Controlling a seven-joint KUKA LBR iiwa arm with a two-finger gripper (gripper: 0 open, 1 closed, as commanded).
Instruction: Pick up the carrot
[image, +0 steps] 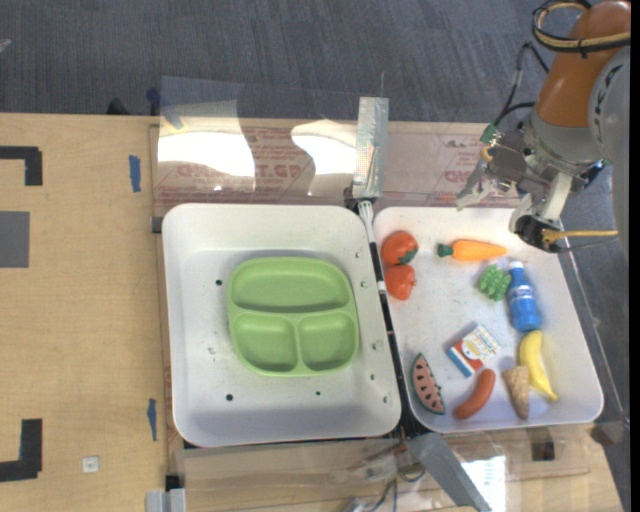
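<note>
The carrot lies free in the right bin's upper part. The gripper hangs above right of it; whether its jaws are released or clenched, I cannot tell.

Arm: reaching in from the right of the camera view, sitting over the far right corner of the right-hand bin.
Orange band: showing at the top right, above the grey wrist.
Wrist: angling down and leftward toward the bin's far edge.
Gripper: hanging just over the bin's far rim, carrying nothing visible.
Cables: looping around the wrist.
</note>
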